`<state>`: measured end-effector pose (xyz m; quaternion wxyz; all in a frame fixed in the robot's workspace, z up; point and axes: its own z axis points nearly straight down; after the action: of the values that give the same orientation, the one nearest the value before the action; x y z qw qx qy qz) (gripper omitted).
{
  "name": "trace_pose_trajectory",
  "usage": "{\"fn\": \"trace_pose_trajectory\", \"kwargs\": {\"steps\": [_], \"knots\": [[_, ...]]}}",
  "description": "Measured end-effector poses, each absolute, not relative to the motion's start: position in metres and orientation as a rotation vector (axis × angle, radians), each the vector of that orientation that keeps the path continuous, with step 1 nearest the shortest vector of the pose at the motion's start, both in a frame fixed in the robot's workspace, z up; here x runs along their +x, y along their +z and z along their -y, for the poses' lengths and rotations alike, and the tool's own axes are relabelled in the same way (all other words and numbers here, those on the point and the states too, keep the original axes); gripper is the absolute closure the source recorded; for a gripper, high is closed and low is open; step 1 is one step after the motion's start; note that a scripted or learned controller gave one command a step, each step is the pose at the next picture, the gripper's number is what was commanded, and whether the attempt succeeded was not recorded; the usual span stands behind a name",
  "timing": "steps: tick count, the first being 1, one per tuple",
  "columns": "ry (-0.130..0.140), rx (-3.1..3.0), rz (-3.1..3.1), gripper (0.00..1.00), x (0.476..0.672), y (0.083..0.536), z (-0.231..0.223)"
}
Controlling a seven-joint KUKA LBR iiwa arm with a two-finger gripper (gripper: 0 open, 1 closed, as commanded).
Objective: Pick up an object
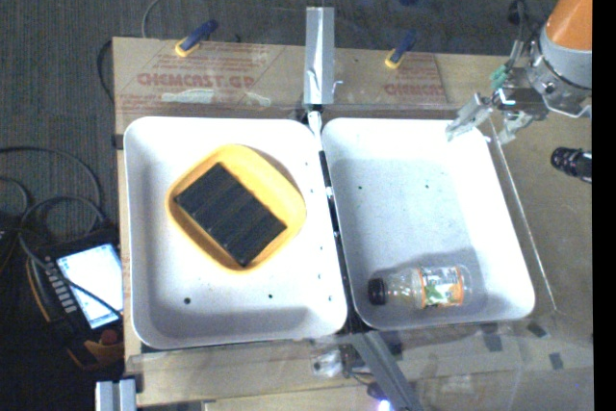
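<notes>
Camera view looks down on a brown bench with two white bins side by side. On the floor at the far left lies a small tablet with a bright screen and orange edges, next to some dark cables.

Next comes the left bin. A yellow dish sits in it, and a dark, flat, ribbed block lies tilted on the dish. Past the far edge of this bin, a clamp with a blue handle grips the bench.

A silver strip stands between the two bins at the back. A second clamp sits a bit further right.

Then comes the right bin. A small bottle lies on its side near the front edge. It has a dark cap pointing left and an orange and green label.

At the far right, the grey arm with its orange band reaches in. The gripper hangs over the back right corner of the right bin, well apart from the bottle. Its two thin fingers point left, and I cannot tell if they are apart or together. Nothing is seen between them.
</notes>
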<state>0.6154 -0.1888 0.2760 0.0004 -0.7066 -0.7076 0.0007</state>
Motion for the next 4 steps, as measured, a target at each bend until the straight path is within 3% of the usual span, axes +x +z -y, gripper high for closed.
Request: {"fn": "trace_pose_trajectory", "kwargs": {"steps": [1, 2, 3, 4], "knots": [[0.002, -2.235, 2.205, 0.0, 0.519, 0.206, 0.186], [0.001, -2.249, 2.192, 0.0, 0.484, 0.213, 0.198], [-0.012, -2.021, 2.421, 0.0, 0.489, 0.092, 0.138], [-0.018, -2.255, 2.206, 0.0, 0.49, 0.092, 0.183]]}}
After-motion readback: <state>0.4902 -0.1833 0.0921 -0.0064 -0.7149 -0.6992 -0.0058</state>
